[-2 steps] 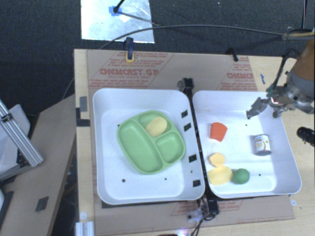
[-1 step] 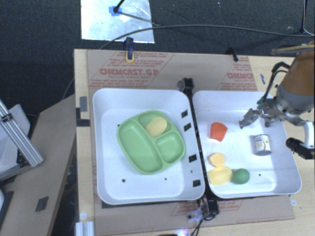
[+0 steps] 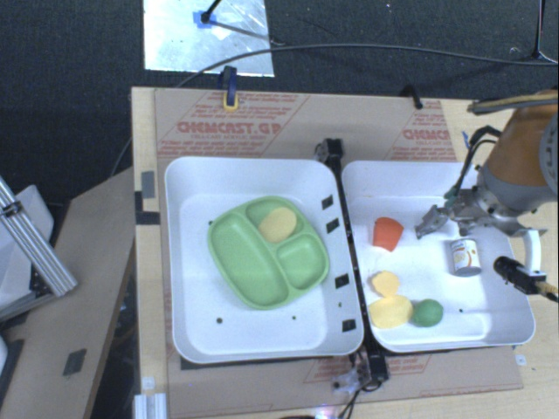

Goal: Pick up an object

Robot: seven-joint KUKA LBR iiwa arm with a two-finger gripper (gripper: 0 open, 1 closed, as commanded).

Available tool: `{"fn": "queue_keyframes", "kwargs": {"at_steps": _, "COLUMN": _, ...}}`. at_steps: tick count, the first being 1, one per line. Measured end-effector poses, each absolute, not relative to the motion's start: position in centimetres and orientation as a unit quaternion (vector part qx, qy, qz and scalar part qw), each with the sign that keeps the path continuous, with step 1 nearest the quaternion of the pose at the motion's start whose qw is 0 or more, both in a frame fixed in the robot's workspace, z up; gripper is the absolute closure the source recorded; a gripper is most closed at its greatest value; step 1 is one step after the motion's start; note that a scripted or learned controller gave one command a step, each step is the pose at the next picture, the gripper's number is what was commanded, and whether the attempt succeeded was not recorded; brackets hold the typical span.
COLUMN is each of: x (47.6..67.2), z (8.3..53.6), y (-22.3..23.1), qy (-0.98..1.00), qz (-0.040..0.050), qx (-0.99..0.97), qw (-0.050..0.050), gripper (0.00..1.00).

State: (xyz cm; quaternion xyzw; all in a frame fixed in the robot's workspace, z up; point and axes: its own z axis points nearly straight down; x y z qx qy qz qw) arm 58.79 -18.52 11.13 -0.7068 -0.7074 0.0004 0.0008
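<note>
The right bin [image 3: 489, 330] holds an orange cup [image 3: 388, 232], a small white can with a yellow label [image 3: 464, 257], two yellow pieces [image 3: 389, 302] and a green ball [image 3: 427, 312]. My gripper [image 3: 449, 218] hangs over the right bin's upper right part, just above the can and to the right of the orange cup. Nothing shows held in it. In the left bin [image 3: 188, 321] lies a green divided plate [image 3: 249, 264] with a yellow object [image 3: 279, 224] in its top compartment.
The grey arm with its orange band [image 3: 522, 147] comes in from the right over the right bin's far corner. A black part [image 3: 517, 274] sticks out over the bin's right rim. Cardboard [image 3: 262, 125] lies under both bins.
</note>
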Motion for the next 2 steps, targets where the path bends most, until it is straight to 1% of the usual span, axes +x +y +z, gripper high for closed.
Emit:
{"fn": "queue_keyframes", "kwargs": {"at_steps": 1, "x": 59.0, "z": 12.5, "y": -18.6, "qy": -0.707, "qz": -0.0009, "qx": -0.707, "qw": -0.002, "gripper": 1.00}}
{"fn": "queue_keyframes", "kwargs": {"at_steps": 2, "x": 59.9, "z": 17.6, "y": -19.2, "qy": -0.709, "qz": -0.0015, "qx": -0.706, "qw": -0.003, "gripper": 1.00}}
